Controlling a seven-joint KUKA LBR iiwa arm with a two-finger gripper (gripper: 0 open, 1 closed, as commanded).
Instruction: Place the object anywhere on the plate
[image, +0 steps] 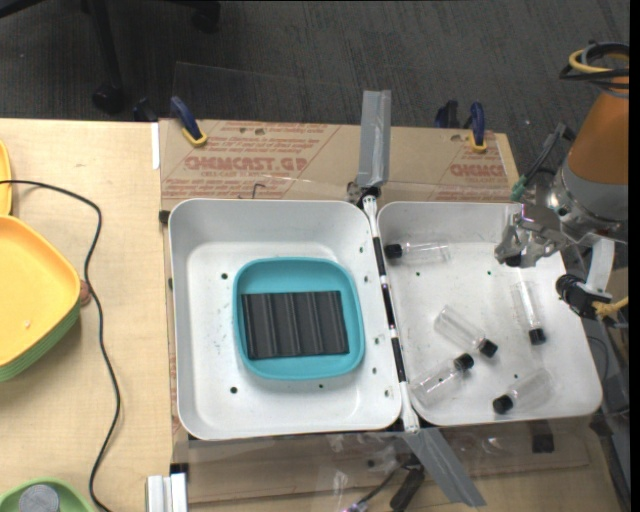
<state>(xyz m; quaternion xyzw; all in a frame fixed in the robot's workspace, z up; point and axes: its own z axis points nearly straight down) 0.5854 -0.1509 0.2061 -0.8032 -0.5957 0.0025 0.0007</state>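
A teal plate (297, 319) with a dark ribbed middle lies in the left white bin (200, 300). Several clear vials with black caps lie scattered in the right bin (570, 370): one near the back left (420, 250), two crossing near the middle (462, 329) (440, 376), one at the right (525, 308), and one by the front edge (525, 390). My gripper (516, 250) hangs over the right bin's back right part, above and just behind the right-hand vial. I see no vial lifted with it.
A raised divider (385, 300) separates the two bins. Yellow dishes (30, 300) and a black cable (100, 300) lie on the wooden table at the left. Cardboard (260, 160) with blue clamps (186, 118) backs the bins.
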